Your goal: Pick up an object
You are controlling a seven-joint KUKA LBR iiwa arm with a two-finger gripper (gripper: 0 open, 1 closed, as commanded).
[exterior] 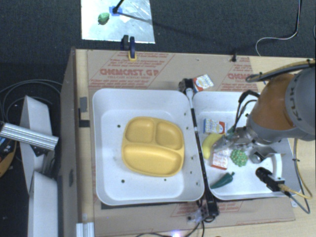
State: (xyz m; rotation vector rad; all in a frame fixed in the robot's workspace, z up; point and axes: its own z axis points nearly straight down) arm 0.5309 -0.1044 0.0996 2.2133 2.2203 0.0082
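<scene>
Plainly, the gripper [236, 144] is down inside the right bin [247, 189], low over the cluster of small items near that bin's left wall, and whether it is spread or closed cannot be told, since the wrist and the grey arm [276, 110] with its orange band cover it from above. Nothing can be seen clamped in it, so I would not count anything as held. Its position suggests a program-chosen grasp aimed at the densest patch of clutter, where a blind descent has the best odds of catching something.

Just beside the tool lies a cluster of green grapes [239, 157], touching or nearly touching a small red-and-white packet [220, 159]. A yellow banana [210, 144] curves along the bin's left wall, with a blue-and-white carton [214, 126] above it toward the far left corner. A dark green pepper [223, 179] sits near the front edge. Any of these would serve as the thing to pick; the grapes look nearest.

The left bin [106, 132] carries a yellow divided tray [152, 146] at its centre, well apart from the arm. Both bins rest on a brown board [148, 68] printed with red lettering. Beyond it the floor is dark carpet, with cables at the left and a shiny sheet [118, 11] at the far edge.
</scene>
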